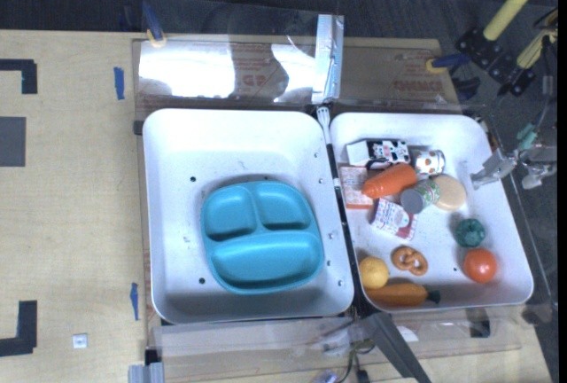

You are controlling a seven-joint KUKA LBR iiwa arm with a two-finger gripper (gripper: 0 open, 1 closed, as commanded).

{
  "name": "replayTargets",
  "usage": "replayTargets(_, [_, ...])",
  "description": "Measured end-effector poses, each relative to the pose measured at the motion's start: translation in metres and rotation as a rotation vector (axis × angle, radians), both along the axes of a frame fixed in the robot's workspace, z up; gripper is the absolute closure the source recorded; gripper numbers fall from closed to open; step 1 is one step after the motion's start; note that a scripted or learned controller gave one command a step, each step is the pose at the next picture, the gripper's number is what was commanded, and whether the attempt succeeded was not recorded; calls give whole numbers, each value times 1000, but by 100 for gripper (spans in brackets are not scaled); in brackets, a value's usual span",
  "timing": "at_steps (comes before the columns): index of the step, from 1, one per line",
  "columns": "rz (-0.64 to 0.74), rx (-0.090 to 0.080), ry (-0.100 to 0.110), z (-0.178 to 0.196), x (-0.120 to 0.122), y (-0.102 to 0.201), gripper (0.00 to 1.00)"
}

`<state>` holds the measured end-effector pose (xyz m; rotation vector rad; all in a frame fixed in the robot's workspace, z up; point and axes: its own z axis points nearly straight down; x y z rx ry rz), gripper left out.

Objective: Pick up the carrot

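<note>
Our hand sits at the right rim of the right bin, just outside the clutter. From this angle we cannot tell whether it is spread or pressed together, and nothing shows in it.

The carrot lies well apart from the hand, across the bin near the wall shared with the left bin, its thick end pointing right. We judge this a tight pick. A grey cylinder touches its lower right side, a small red-and-white can and a black-and-white box stand just behind it, and flat packets lie partly under it. A descent slightly off line could land on the cylinder or can, or nudge the carrot so it rolls against the wall. Its tapered, smooth shape could also squirt out of a closing grip.

A second hazard is a mix-up: a long orange piece with a dark tip lies along the front wall and looks much like a carrot too.

Counting the right bin, we make one carrot, one long orange look-alike, one lemon, one pretzel, one tomato, one green vegetable, one beige bun, one cylinder, one can, one box, and at least two packets. The left bin holds one blue divided plate. The counter carries two bins.
</note>
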<state>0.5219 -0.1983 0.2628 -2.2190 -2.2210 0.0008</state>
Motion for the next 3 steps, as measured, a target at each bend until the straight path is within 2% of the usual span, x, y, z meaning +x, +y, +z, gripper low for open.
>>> replayTargets(1, [-27,2,8,-97,15,-19,0])
replayTargets(2, [231,-3,-4,-117,48,-15,0])
replayTargets(3, [535,-4,-8,-107,66,2,0])
